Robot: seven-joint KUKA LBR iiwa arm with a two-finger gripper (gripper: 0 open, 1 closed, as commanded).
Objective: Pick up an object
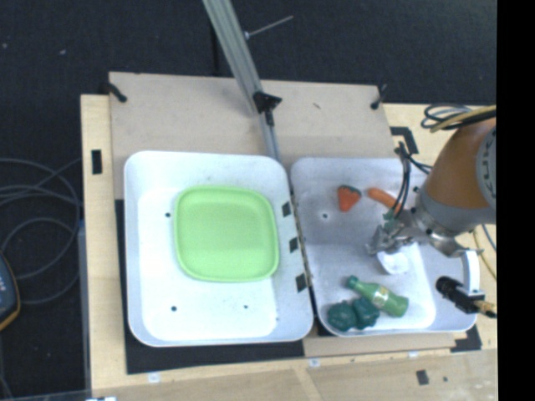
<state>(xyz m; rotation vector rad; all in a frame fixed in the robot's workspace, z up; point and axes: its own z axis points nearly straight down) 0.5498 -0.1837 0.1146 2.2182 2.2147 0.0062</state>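
Observation:
The right bin point(326, 182) holds an orange-red piece point(349, 196), an orange carrot-like piece point(384, 196), a small white object point(394, 262), a green bottle point(379, 296) and a dark green lump point(352, 314). My gripper point(385, 239) reaches down into this bin from the right, just above the white object and below the orange pieces. Nothing shows between its tips.
The left bin point(150, 224) holds a light green square plate point(226, 233). A grey metal pole point(236, 48) slants up from the bench behind the bins. Cables run along the arm point(458, 182) on the right.

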